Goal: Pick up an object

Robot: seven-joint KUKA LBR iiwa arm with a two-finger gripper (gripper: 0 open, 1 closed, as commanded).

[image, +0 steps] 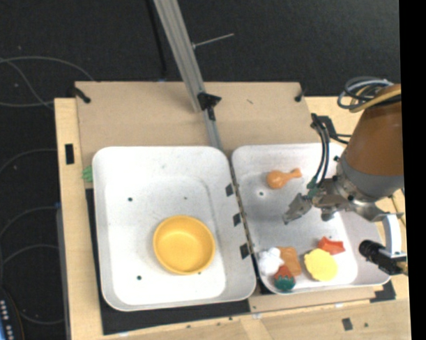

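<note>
Two white bins sit side by side on the bench. The left bin [116, 183] holds a yellow bowl [183, 244]. In the right bin [268, 160] an orange pear-shaped toy [281, 177] lies near the far wall, and a white object [270, 258], an orange piece [291, 261], a green piece [284, 284], a yellow lump [321, 265] and a red piece [331, 247] cluster at the near edge. The gripper [312, 205] hangs over the right bin's middle.
</note>
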